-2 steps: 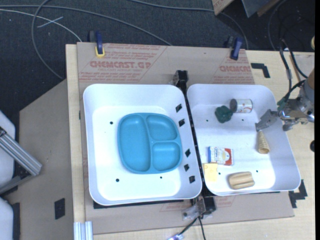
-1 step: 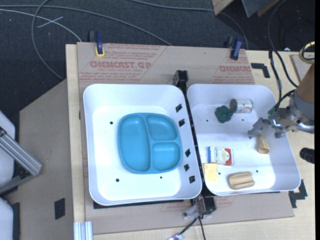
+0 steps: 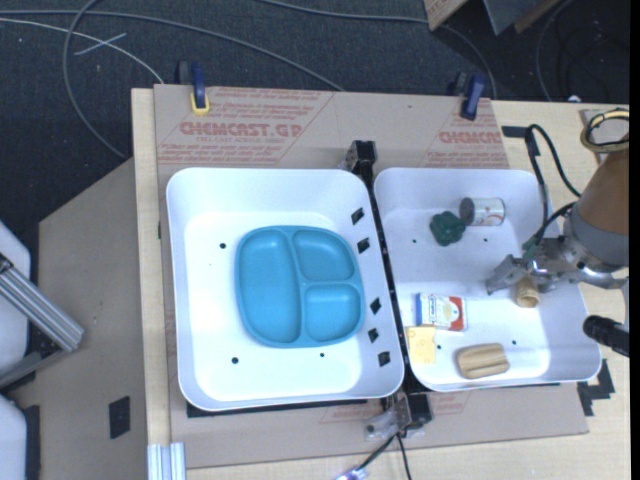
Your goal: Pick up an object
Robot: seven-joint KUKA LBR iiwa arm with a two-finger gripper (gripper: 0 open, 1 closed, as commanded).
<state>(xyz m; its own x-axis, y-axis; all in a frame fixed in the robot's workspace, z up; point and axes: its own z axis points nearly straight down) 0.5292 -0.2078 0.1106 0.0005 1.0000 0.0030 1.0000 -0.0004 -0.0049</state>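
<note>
My gripper hangs over the right part of the right bin, open, with nothing between its fingers. To its left lies a small red and white box. A tan oblong block rests near the bin's front edge, with a yellow piece beside it. Toward the back of the bin are a dark green lump and a silver cylinder, both apart from the gripper.
The left bin holds a blue divided plate. A black ridge with clips separates the two bins. The arm comes in over the right bin's right wall. Cables run along the bench's back right.
</note>
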